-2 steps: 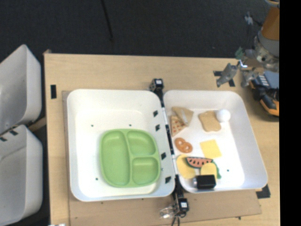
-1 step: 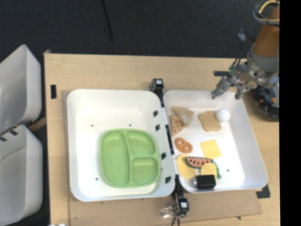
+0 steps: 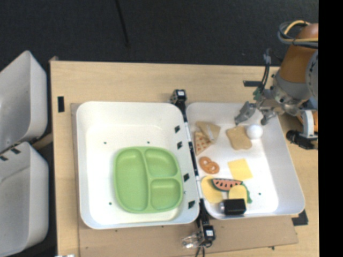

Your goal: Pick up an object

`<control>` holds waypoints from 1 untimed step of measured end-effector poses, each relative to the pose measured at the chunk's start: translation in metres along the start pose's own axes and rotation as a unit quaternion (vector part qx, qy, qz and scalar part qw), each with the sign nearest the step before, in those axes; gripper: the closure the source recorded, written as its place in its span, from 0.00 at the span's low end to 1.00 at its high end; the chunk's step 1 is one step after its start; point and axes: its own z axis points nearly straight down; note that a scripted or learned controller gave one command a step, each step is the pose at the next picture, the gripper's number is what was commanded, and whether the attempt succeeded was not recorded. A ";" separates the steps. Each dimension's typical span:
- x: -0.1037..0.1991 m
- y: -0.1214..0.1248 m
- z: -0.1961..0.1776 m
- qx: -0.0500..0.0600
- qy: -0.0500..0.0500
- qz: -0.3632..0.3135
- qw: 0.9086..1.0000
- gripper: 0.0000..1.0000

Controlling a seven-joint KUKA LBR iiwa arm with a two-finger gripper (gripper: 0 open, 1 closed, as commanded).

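1. The claw [image 3: 256,112] is hovering spread open, gripping nothing, over the right bin [image 3: 278,159].
2. The white ball [image 3: 254,131] is lying just below it.
3. Judged next: descending and closing squarely around the ball.

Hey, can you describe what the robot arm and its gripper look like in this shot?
The arm is bulky and rounded, with an orange band above a grey wrist section. A thin dark cable loops over its top. The gripper is a small grey metal assembly with two slim fingers and dark linkage parts. A dark rod sticks out sideways just above it.
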 end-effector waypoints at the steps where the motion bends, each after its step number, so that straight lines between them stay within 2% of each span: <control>1: -0.001 0.000 0.056 -0.001 0.000 0.000 1.000 0.00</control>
